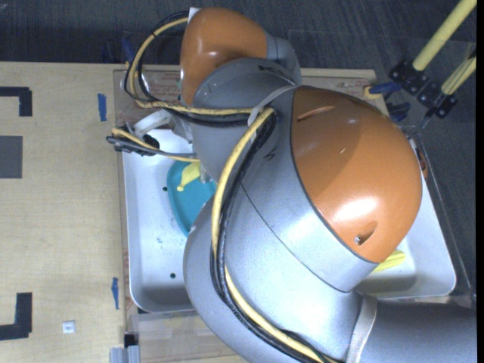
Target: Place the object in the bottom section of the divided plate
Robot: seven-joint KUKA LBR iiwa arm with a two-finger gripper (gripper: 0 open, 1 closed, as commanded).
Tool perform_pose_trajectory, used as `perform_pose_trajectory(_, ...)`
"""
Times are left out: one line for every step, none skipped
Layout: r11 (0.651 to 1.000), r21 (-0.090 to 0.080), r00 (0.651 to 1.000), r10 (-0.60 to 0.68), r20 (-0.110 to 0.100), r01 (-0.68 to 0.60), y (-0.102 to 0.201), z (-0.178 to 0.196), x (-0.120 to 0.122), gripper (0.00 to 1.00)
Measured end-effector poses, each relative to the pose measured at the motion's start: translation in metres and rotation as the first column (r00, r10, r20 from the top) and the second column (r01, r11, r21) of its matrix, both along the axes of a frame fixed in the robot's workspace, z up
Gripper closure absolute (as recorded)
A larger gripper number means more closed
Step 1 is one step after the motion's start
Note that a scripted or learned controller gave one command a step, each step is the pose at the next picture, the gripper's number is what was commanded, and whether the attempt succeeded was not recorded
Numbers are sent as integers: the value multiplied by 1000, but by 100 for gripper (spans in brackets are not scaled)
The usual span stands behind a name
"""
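Observation:
The big grey and orange arm (302, 203) covers most of both bins. In the left bin (147, 278) a teal divided plate (189, 199) peeks out from under the arm, with a small yellow piece (189, 176) at its upper edge. The wrist end (147, 131) with its cables hangs over the bin's far left corner, just above the plate. The arm hides the gripper's tips. A yellow object (392, 261) lies in the right bin, at the arm's lower right edge.
The left bin's bare white floor (155, 255) shows in front of the plate. The wooden bench (60, 203) with black markings extends left. A yellow-handled tool (442, 36) leans at the top right over dark floor.

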State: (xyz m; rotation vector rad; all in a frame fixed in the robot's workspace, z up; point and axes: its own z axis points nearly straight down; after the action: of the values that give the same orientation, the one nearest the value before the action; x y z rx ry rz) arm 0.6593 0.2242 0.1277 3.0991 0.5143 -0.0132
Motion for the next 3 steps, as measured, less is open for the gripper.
perform_pose_trajectory(993, 13, 992, -122, 23, 122, 5, -23, 5, 100)
perform_pose_trajectory(1000, 9, 999, -22, 35, 22, 4, -26, -62, 100)
perform_pose_trajectory(997, 12, 997, 73, 28, -73, 5, -29, -48, 100)
